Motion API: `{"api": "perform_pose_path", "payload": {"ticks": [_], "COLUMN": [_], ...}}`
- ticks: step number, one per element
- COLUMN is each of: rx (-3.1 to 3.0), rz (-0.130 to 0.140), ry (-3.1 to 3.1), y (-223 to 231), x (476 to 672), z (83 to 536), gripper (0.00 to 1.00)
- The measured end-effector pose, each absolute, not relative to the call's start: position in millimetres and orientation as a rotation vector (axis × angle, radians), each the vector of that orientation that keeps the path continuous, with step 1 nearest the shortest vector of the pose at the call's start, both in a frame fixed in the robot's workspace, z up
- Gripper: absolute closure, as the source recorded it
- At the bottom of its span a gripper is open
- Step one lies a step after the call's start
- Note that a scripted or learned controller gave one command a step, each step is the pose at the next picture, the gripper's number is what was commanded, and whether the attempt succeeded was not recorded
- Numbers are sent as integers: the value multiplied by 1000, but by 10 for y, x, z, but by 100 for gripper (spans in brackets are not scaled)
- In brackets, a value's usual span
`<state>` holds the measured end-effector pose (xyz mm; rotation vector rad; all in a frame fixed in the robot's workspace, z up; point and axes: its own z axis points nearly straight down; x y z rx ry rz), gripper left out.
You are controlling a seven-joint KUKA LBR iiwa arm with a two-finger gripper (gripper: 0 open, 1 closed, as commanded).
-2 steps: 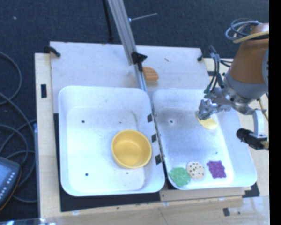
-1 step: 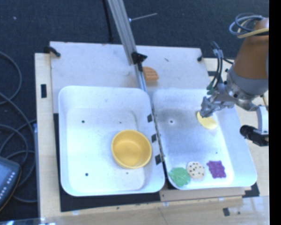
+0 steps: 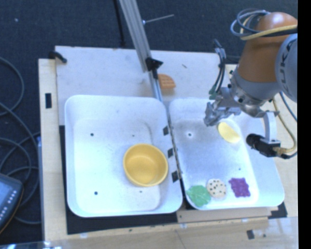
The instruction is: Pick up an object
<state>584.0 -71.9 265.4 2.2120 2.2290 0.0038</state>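
- Gripper [image 3: 213, 115] is sitting low over the right bin [image 3: 264, 191], near its far edge, left of the bin's middle line.
- Fingers: can't tell how far apart they are, or whether anything is between them (the tip is reading as one dark grey lump from this angle).
- Yellow flat piece [image 3: 229, 132] is lying on the bin floor just beside the gripper, on its right and slightly nearer the camera; contact with the tip isn't resolvable.
- Arm [image 3: 262, 51] is reaching in from the right, orange band showing above the wrist, cables looping off it.
- Along the right bin's near edge, three small items are lying in a row: green piece [image 3: 198, 194] at the near-left corner, speckled cookie-like disc [image 3: 216, 188] touching it, purple piece [image 3: 240, 187] a little apart to the right.
- Left bin [image 3: 93, 118] is carrying a yellow bowl [image 3: 145, 164], upright, toward its near-right part.
- Orange object [image 3: 166, 82] is lying on the bench behind the bins, next to the slanted metal rail [image 3: 137, 30].
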Motion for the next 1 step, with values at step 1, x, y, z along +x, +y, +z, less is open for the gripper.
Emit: {"api": "perform_pose_path", "payload": {"ticks": [1], "rx": [2215], "rz": [-1], "ry": [2228], "y": [-199], "x": [5983], "z": [2495], "gripper": [100]}}
